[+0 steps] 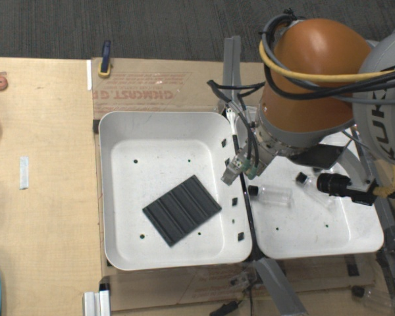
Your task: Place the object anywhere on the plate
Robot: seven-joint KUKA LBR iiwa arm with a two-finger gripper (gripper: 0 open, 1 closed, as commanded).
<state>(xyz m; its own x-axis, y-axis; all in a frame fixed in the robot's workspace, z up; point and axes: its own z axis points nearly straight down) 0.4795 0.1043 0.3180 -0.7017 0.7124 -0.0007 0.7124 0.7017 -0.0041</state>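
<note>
Two shallow white bins stood side by side on a sheet of cardboard [145,87] printed in red, itself laid beside a pale wooden bench top [46,229]. The left bin [112,120] contained a dark ribbed plate [182,209], rectangular, lying flat and turned at a slant to the bin walls, in the lower middle of the floor and apart from every wall. The right bin [355,239] contained a small clear object [275,195] with a black end, lying on its side near the wall shared with the left bin; a small black piece [301,176] lay just beyond it, toward the right. The clear object and the ribbed plate were well apart, in separate bins. The arm [316,71], its orange band uppermost, reached in from the right, and the gripper [236,172] hung over the shared wall between the bins, above and to the left of the clear object and to the upper right of the plate. Whether the claw was spread or pressed together could not be told at this angle, and no item was seen in its grasp. A blue-handled clamp [105,58] sat at the far edge of the cardboard.
</note>
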